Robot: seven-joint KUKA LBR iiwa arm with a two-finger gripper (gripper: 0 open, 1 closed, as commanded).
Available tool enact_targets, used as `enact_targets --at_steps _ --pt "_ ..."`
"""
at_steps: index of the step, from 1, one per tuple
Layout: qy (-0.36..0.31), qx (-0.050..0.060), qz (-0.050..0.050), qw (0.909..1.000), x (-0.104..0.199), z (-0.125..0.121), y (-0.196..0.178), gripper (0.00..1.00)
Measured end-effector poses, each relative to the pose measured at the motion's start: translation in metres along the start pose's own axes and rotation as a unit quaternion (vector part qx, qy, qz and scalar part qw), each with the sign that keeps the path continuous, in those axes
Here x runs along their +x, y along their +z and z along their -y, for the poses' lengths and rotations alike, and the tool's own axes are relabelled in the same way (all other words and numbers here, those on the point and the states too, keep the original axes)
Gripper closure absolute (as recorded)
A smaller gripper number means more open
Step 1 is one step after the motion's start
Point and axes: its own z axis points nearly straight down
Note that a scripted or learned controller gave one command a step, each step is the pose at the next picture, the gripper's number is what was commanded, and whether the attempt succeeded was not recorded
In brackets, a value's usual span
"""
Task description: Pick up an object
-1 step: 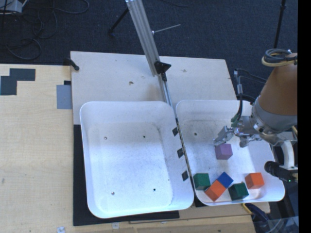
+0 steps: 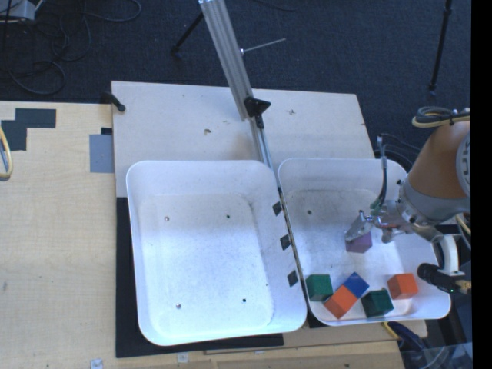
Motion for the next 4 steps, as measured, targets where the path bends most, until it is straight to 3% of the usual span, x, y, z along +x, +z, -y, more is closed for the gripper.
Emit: enact_targets --at_steps 1,2,3,4 --pt "0.0 -0.002 -0.001 1.0 0.001 -0.001 -0.014 1.0" --pt "-0.004 -0.013 0.003 0.9999 0.088 -0.036 0.008 1.0" --pt "-0.006 -0.008 -0.001 1.0 0.199 -0.09 -0.09 1.0" --pt "-0.005 -0.005 -0.002 1.0 0.272 -0.086 -0.128 1.0"
